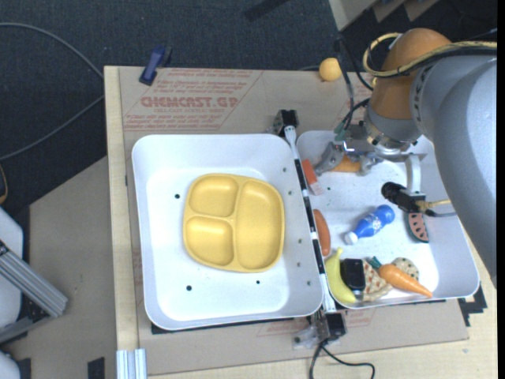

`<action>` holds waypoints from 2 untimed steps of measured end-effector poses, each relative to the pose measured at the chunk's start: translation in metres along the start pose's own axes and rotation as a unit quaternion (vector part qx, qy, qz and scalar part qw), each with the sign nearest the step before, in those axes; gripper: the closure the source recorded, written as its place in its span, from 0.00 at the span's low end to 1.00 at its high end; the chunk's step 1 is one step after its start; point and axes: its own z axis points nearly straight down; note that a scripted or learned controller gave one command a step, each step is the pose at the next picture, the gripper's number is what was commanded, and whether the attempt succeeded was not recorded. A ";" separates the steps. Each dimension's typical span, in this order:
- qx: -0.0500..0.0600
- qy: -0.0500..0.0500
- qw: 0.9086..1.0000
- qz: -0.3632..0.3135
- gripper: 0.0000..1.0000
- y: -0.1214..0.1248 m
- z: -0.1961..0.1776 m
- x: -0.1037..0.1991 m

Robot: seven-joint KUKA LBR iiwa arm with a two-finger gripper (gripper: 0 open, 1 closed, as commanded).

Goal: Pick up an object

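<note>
Gripper point(351, 150) sits low at the right bin's point(458, 271) far edge, over an orange thing point(335, 164); I cannot tell its state. Smooth yellow tray point(233, 221) fills the left bin point(158, 212).

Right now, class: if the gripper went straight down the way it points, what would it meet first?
Probably the orange toy lying under the gripper at the back of the right bin; depth is hard to judge from this angle.

Single fixed overhead view, slanted down over both bins point(150, 212)

dark carpet floor point(71, 61), cardboard-topped bench point(197, 93) — black cable point(47, 34)
</note>
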 end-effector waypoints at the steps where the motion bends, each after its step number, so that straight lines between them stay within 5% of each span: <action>1: 0.007 -0.002 1.000 0.000 1.00 -0.003 -0.008 -0.003; 2: -0.008 0.000 1.000 -0.002 1.00 -0.058 -0.103 0.040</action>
